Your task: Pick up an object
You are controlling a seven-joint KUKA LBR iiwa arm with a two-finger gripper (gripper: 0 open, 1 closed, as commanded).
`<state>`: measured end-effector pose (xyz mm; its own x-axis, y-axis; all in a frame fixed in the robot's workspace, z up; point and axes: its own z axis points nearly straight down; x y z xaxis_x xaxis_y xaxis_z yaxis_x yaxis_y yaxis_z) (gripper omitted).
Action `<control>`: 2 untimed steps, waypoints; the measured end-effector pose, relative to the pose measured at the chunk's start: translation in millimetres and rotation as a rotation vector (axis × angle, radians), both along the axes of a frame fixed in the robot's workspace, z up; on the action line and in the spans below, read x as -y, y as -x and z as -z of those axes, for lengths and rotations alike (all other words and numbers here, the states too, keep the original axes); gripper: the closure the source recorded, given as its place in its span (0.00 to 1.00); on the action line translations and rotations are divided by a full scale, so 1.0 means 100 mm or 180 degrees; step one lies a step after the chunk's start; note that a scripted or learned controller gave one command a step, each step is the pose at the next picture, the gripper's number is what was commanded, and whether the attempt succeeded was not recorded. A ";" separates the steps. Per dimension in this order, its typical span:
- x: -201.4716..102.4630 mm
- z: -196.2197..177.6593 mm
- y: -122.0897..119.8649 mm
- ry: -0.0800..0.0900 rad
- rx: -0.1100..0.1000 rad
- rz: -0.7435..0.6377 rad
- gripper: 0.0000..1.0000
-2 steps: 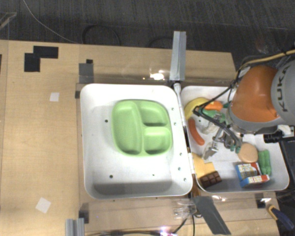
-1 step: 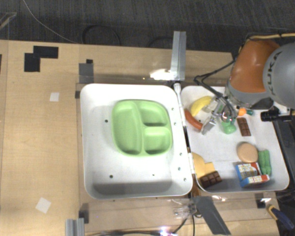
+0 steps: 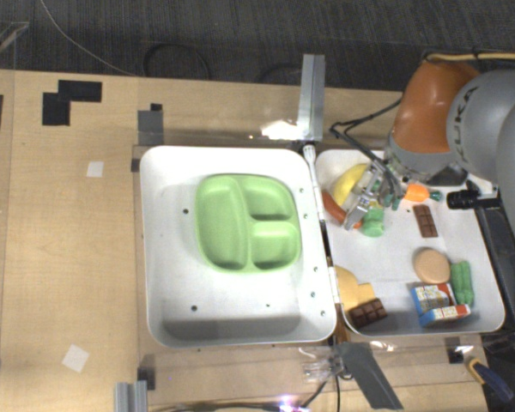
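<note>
The left bin (image 3: 154, 256) is seen to hold a green tray (image 3: 245, 221), a divided dish lying flat near the bin's middle, with nothing on it. The right bin (image 3: 489, 316) carries the loose things. At its 10 o'clock corner a yellow fruit (image 3: 348, 181) and a red piece (image 3: 333, 202) are lying together against the wall between the bins. Just beside them, toward 3 o'clock, the gripper (image 3: 365, 209) is lowered among the objects, and a green object (image 3: 373, 225) is found right under its tip; whether that object is touched or merely near cannot be told. Whether the claw is released or clenched cannot be told either, since the tip is small and blurred, and nothing is visibly gripped in it. An orange piece (image 3: 419, 193) and a brown bar (image 3: 426, 221) are placed toward 3 o'clock of the gripper. At the bin's 7 o'clock corner a tan block (image 3: 350, 286) and a dark block (image 3: 367, 312) are set, and toward 5 o'clock a round cookie (image 3: 432, 266), a green pickle (image 3: 462, 281) and a small carton (image 3: 438, 303) are gathered. The task is judged to be at the reach: an object has been approached but none is shown lifted, so the grasp and the raise are left to do.
</note>
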<state>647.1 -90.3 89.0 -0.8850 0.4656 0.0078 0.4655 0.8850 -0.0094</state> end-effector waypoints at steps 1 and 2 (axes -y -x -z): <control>0.00 0.00 0.32 -0.0014 0.0079 0.0414 0.00; 0.09 -0.01 0.77 -0.0015 0.0091 0.0923 0.00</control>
